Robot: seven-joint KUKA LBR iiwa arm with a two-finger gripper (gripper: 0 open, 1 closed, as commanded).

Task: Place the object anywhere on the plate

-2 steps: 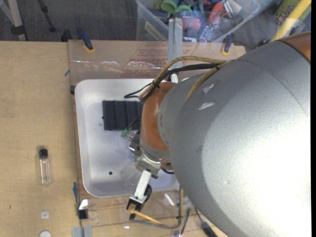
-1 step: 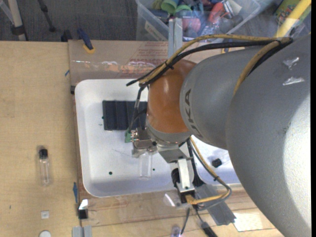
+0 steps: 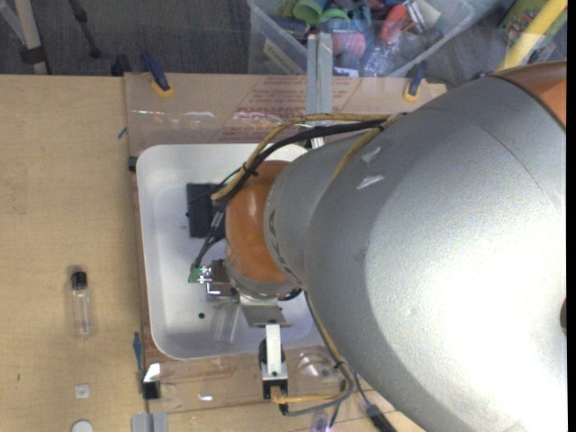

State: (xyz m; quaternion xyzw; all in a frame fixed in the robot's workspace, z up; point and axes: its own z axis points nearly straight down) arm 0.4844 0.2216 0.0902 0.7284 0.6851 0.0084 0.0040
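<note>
While the grey arm (image 3: 432,241) reaches in from the right and covers most of the scene, its orange band (image 3: 245,232) sits over the left white bin (image 3: 166,259). Below the band, the tool (image 3: 238,318) hangs above the bin's near part; whether it is open or closed I cannot tell. A black object (image 3: 200,207) lies flat in the far-left part of the bin, its right side hidden behind the arm and cables. Left of the bin, a small clear vial (image 3: 79,301) lies on the desk (image 3: 54,196). Beyond the far edge stands a clear tub (image 3: 360,16) of coloured items.
</note>
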